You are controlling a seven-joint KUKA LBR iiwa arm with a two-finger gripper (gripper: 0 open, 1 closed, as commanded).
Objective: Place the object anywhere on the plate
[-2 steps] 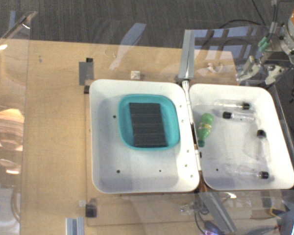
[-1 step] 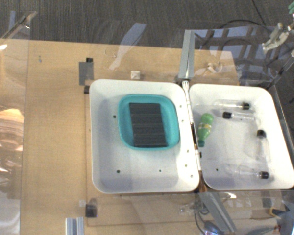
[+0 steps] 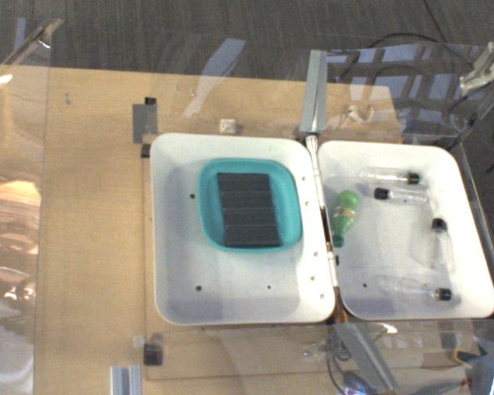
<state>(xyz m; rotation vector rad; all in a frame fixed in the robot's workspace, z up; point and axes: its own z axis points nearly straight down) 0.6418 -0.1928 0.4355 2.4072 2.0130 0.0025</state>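
Two shallow white bins [image 3: 181,303], one square teal plate [image 3: 290,212] with a dark ribbed slab [image 3: 247,210] in the left bin, one small green bottle [image 3: 343,214] and four clear black-capped tubes [image 3: 393,176] in the right bin

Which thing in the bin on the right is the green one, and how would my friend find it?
Start at the right white bin of the two on the bench. Look along its left wall, the side next to the other bin, and there lies the small green bottle. The other things in that bin are clear tubes with black caps, so it is the lone green thing there.
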